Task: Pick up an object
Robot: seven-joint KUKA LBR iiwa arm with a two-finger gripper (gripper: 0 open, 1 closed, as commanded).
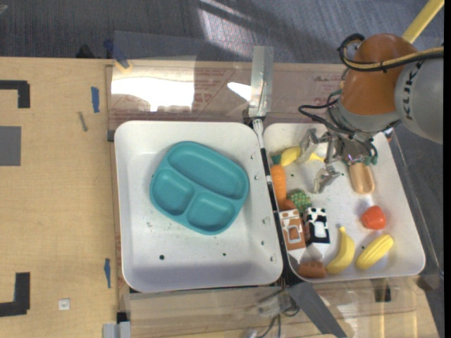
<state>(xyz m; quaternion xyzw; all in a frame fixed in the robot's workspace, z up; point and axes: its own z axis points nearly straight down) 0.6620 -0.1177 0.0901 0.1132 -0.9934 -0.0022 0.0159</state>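
Nearest the camera, along the right bin's (416, 259) front edge, lie a brown sausage-like piece (311, 269), one banana (342, 251) and one yellow corn cob (374, 251). Going left to right: the tan bench (49, 189) carries blue tape bits; the left bin (134, 259) holds one teal divided plate (200, 186). The right bin also holds one carrot (279, 183), a small printed box (292, 229), a black-and-white toy (318, 225), a green piece (301, 200), a yellow piece (289, 156), a bread roll (361, 177) and a red-orange fruit (373, 217). The gripper (331, 162) (fingers spread, gripping nothing) hangs over the bin's back, beside the roll.
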